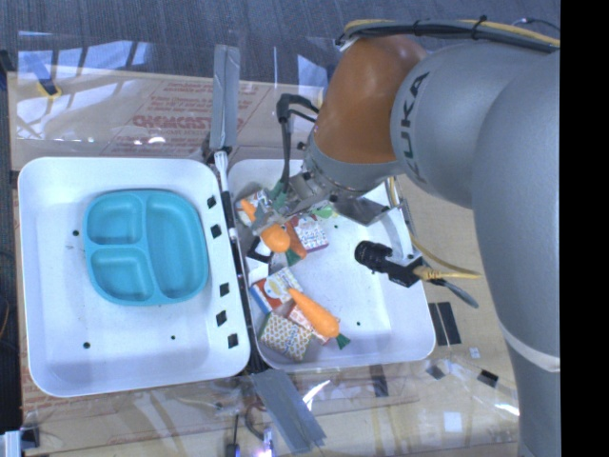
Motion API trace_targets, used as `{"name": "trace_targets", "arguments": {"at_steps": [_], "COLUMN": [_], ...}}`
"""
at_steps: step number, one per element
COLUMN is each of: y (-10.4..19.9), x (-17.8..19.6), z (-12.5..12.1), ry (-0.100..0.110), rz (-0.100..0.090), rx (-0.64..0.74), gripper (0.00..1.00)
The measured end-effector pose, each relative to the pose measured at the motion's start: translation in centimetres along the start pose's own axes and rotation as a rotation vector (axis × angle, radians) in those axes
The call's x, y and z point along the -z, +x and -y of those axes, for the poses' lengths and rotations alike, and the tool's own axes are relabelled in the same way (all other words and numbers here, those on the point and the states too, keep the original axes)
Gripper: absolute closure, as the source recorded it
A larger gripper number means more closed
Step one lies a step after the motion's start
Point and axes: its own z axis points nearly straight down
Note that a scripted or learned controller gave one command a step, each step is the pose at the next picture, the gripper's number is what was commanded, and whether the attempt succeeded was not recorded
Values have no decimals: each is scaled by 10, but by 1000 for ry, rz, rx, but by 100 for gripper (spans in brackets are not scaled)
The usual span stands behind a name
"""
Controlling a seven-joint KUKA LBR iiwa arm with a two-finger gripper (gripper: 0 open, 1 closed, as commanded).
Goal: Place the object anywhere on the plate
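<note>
Camera view, blue plate [147, 246] in left bin, arm over cluttered right bin, jaws' state hidden.

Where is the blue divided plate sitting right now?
The blue three-compartment plastic plate lies flat in the left white bin, towards its upper middle, across the divider from the right white bin that holds the pile of toy food.

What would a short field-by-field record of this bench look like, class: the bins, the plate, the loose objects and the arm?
left bin: holds the plate
plate: blue, three compartments, nothing on it
right bin: holds a heap of small objects
carrot: orange, lying near the front of the right bin
arm: grey with orange band, reaching over the right bin
pincer: low among the objects at the right bin's back
</note>
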Motion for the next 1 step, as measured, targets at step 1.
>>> {"name": "trace_targets", "arguments": {"at_steps": [1], "y": [81], "x": [14], "z": [-53], "ry": [-1], "rz": [1], "rx": [76], "gripper": [100]}}
